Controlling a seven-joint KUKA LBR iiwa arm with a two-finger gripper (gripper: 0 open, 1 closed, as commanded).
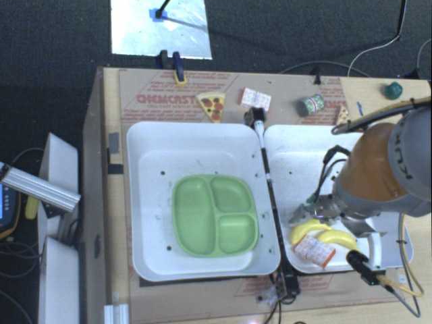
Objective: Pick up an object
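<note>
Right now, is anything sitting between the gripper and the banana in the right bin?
Nothing visible. The gripper hangs directly over the banana in the right bin. A red-and-white packet lies against the banana's near side, beside the approach, not across it.

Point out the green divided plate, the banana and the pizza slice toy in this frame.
green divided plate [202,214]: camera view, its large left compartment.
banana [335,236]: camera view, its yellow middle, in the right bin.
pizza slice toy [212,105]: camera view, its topping face, on the cardboard behind the bins.
</note>
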